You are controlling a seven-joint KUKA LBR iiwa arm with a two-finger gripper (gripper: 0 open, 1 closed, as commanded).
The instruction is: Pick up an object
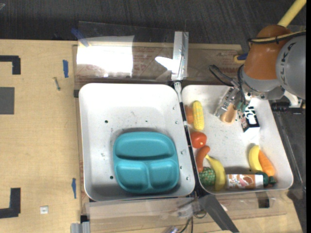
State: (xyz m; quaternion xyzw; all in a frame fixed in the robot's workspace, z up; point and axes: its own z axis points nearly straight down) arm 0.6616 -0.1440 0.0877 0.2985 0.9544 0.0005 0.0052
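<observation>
My gripper (227, 107) hangs over the upper middle of the right bin (284, 144), reached in from the right under the orange wrist band. A small tan-orange piece shows at its tip; I cannot tell whether that is a held object or part of the gripper. A yellow corn cob (198, 114) lies just left of it by the bin's left wall. Below the cob sit a red tomato (198, 139) and a red-orange pepper (201, 157). A banana (216, 170) and a bottle (245, 180) lie along the front wall.
A second banana (253, 157) and an orange carrot (266, 163) lie at the right bin's lower right. The left bin (97, 110) holds a teal divided tray (146, 160). A black-and-white tag (250, 118) sits beside the gripper. A metal divider (179, 57) stands behind the bins.
</observation>
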